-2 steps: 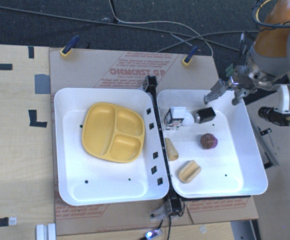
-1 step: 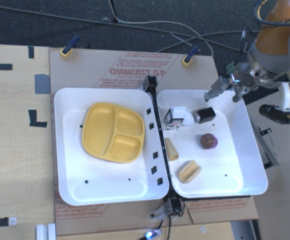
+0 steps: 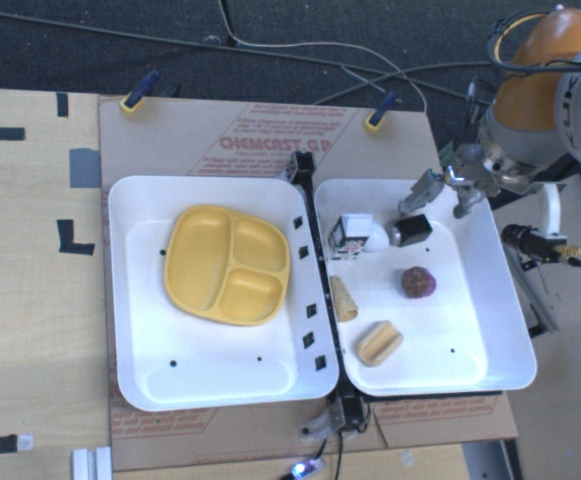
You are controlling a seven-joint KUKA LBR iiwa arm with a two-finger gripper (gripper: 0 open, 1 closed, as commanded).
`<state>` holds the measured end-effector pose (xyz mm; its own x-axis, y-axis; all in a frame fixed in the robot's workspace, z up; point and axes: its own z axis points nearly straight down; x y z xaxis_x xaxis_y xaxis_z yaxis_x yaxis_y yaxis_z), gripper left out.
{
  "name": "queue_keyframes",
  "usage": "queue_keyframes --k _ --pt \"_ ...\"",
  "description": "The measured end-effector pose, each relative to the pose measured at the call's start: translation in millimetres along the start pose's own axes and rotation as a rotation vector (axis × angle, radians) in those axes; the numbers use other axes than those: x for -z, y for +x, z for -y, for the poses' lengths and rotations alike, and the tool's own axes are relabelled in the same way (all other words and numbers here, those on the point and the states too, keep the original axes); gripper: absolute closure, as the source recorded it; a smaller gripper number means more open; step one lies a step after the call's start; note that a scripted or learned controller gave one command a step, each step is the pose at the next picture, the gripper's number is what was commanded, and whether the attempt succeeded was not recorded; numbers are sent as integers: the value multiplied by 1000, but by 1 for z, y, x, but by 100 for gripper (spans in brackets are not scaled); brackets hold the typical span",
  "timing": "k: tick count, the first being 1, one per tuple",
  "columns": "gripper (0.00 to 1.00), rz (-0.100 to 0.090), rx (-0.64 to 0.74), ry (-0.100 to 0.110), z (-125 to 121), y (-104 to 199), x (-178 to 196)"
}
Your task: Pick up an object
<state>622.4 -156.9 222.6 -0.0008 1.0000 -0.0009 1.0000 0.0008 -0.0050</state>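
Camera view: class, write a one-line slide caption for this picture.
The tool hovers open above the right bin, near a black block; a yellow divided plate fills the left bin.

This is a robotics lab or test cell. A grey arm with an orange band (image 3: 548,43) reaches over a wooden counter (image 3: 30,298) marked with black tape pieces, where a cardboard sheet (image 3: 260,143) is held down by blue-and-yellow clamps (image 3: 140,91). Two white bins (image 3: 130,298) sit side by side on it, with loose cables (image 3: 300,53) trailing across dark carpet behind.
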Motion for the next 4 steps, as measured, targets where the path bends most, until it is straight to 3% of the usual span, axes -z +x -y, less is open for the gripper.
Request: queue_keyframes --k 2,3,4 --pt "0 0 1 1 5 0 -88" --pt "100 0 2 -3 4 1 -75" --pt "100 0 0 -9 0 -3 -13"
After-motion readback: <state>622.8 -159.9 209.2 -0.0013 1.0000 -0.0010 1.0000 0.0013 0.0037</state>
